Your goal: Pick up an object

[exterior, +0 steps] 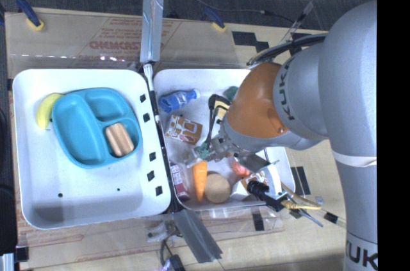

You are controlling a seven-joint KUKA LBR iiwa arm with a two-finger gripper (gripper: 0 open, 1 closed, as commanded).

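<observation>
The left bin [32,193] holds a blue divided tray [83,129] with a tan bread roll [119,139] in its right compartment, and a banana [45,111] lies against the tray's left edge; bare white floor shows along the bin's front. In the right bin [192,79], a blue bottle [176,99] lies near the back left corner, a small printed packet [184,129] sits below it, and a carrot [200,180] touches a round tan potato [217,188] at the front wall. The arm [320,90] bends in from the right, its orange band over the bin's middle, and the gripper [221,149] points down just above the carrot; whether its jaws are parted or closed I cannot tell.
</observation>
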